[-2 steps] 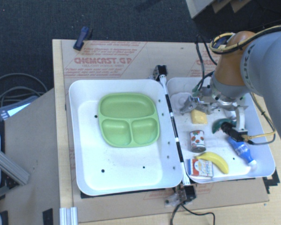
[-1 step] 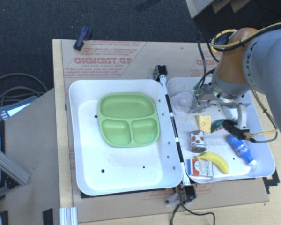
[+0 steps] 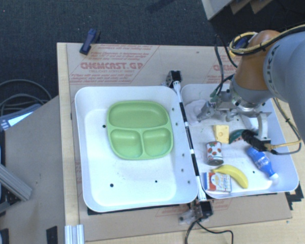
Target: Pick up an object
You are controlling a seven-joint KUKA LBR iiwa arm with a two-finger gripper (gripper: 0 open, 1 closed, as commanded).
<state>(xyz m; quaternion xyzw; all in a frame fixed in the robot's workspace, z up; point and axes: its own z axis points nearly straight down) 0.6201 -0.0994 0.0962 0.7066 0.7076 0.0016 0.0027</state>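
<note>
The right bin (image 3: 290, 179) holds several items. A yellow wedge-like block (image 3: 221, 133) lies near its middle. Below it stand a small red-and-white can (image 3: 214, 153), a banana (image 3: 234, 175) and a small carton (image 3: 217, 183). A blue bottle (image 3: 261, 161) and a dark green item (image 3: 240, 135) lie to the right. My gripper (image 3: 209, 109) hangs over the bin's upper left part, above and left of the yellow block. I see nothing held in it.
The left bin (image 3: 91, 166) holds a green divided plate (image 3: 140, 128). A black clip (image 3: 174, 77) sits at the top of the rim between the bins. A blue object (image 3: 89, 40) lies at the board's far left corner. Cables run along the arm.
</note>
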